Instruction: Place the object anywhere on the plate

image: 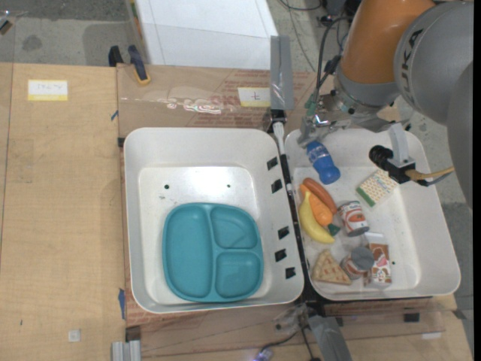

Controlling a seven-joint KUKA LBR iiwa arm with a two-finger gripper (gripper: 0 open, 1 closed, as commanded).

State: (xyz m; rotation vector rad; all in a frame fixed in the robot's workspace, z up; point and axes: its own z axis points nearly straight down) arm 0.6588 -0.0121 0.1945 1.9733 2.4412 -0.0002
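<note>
A blue plate (pixel 214 253) in the left bin (pixel 143 201), toys in the right bin (pixel 443 262).

The plate has three parts. In the right bin lie a blue bottle (pixel 322 162), a carrot (pixel 319 194), a banana (pixel 313 224), a can (pixel 353 218), a pizza slice (pixel 329 269) and a green card (pixel 376 187). The arm (pixel 398 43) hangs over the bin's top edge, near the bottle. I cannot tell if the jaws are open or closed.

A rounded grey arm casing (pixel 443 59) is seen, with dark lettering printed on it beside a broad glossy orange band (pixel 379 28). Below the band a grey ring is fitted, and thin dark cables (pixel 325 43) are run alongside it.
</note>
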